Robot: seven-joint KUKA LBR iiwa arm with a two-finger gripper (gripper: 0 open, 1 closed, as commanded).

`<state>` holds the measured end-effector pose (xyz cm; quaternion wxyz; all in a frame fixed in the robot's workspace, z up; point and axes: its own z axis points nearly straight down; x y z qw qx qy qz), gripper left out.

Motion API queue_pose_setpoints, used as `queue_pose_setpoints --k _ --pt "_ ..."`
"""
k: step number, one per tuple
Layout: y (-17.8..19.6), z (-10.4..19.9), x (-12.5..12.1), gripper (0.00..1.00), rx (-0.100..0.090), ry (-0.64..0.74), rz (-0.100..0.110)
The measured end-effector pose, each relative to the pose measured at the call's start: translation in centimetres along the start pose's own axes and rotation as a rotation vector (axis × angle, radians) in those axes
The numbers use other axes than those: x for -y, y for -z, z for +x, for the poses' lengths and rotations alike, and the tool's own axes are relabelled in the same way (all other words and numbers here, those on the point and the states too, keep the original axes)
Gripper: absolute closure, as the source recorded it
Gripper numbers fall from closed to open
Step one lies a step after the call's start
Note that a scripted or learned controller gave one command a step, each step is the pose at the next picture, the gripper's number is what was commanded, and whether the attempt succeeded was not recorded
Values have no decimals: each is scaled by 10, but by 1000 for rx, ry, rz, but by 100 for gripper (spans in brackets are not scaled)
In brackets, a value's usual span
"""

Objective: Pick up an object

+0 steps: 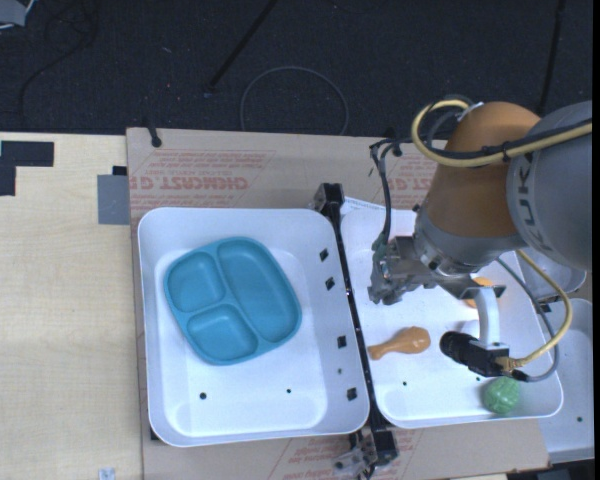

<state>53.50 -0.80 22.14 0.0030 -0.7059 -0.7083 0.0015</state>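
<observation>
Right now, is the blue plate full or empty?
Empty: the blue plate lies in the left bin, and all three compartments show bare blue.

Three loose items
Blue divided plate [232, 299] flat, left bin [240, 408]; tan drumstick [402, 344] on its side, right bin [430, 400]; green ball [501, 395] near-right corner.

The tool [388, 286] hangs over the right bin [430, 400], near a tan drumstick [402, 344].
</observation>
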Motion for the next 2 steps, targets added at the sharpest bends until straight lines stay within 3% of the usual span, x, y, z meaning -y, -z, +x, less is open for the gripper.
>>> queue_pose_setpoints --k 2 --pt "10 111 19 100 0 2 -2"
